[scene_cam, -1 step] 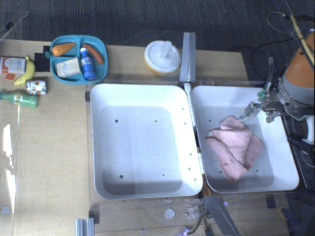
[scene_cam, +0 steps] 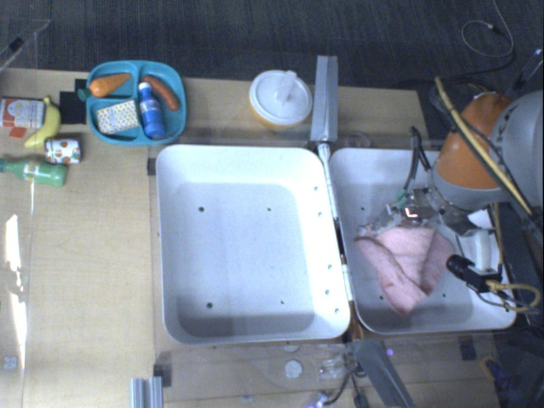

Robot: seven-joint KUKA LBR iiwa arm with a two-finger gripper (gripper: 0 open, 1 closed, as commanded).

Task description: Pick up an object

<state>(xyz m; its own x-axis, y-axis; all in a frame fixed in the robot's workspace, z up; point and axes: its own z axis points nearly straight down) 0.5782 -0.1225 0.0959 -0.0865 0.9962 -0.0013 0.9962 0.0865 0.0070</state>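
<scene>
Upper left: blue divided tray [scene_cam: 172, 125] holding toy food [scene_cam: 111, 83]; banana [scene_cam: 44, 126], small can [scene_cam: 63, 150] and green bottle [scene_cam: 34, 172] at the left edge. Top centre: yellow lidded cup [scene_cam: 280, 99].

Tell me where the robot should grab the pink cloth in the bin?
Probably the bunched fold down the middle of the pink cloth, pinched from straight above. It lies limp and crumpled on the floor of the right bin, so its flat edges offer little to grip, while a raised fold is easy to pinch.

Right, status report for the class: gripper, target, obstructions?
Gripper over right bin, at pink cloth's top edge. Cloth lies crumpled on bin floor. Nothing on top of it.
</scene>
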